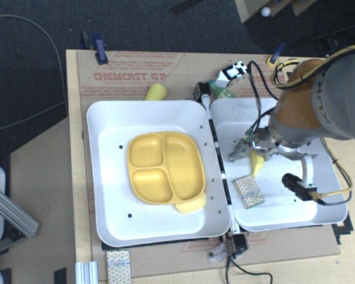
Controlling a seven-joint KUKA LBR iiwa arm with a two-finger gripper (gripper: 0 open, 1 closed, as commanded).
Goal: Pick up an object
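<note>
Your gripper [252, 152] sits in the right bin [272, 215] over a yellow piece [256, 164], grip impossible to tell; the piece looks light, stiff and slick, so pinch across its narrow sides.

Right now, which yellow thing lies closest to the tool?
The small yellow piece in the right bin, right under the tool. The yellow divided plate sits in the left bin.

Look at wide brown cardboard sheet with red print [130, 70] under both bins. Small yellow cylinder [156, 92] lies on it, 12 o'clock of left white shallow bin [106, 218], just outside rim. Blue clamp [99, 48] grips sheet's far edge, 11 o'clock of cylinder. Your thin grey cable [41, 34] loops over dark carpet [23, 81], 9 o'clock side.
</note>
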